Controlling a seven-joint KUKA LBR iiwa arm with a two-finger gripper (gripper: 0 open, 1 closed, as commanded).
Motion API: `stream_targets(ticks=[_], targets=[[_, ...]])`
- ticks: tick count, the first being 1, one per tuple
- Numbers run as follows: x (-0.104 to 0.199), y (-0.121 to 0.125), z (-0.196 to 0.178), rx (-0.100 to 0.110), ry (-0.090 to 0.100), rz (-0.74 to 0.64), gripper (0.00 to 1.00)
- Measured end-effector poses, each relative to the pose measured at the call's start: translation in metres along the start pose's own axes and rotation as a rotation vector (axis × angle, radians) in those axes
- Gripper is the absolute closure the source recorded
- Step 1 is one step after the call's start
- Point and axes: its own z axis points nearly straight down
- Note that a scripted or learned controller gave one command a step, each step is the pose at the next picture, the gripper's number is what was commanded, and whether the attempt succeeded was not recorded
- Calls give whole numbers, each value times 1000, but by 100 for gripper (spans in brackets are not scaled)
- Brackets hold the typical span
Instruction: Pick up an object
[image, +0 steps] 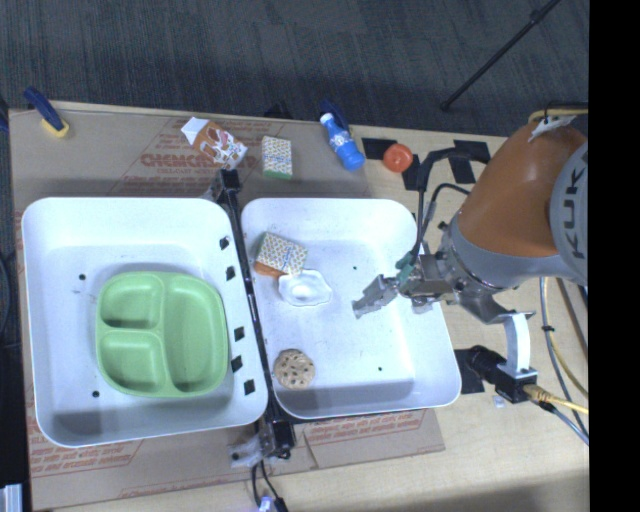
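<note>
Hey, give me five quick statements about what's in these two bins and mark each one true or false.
1. The green divided plate lies in the left bin. True.
2. The cookie lies on the green plate. False: it is in the right bin, near its front wall.
3. The gripper is over the right bin. True.
4. The blue bottle is inside the right bin. False: it lies on the bench behind it.
5. The gripper holds the cookie. False: they are apart.
</note>
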Motion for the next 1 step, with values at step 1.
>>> stream_targets(ticks=[1], targets=[[-34, -1, 11, 3, 0, 0, 0]])
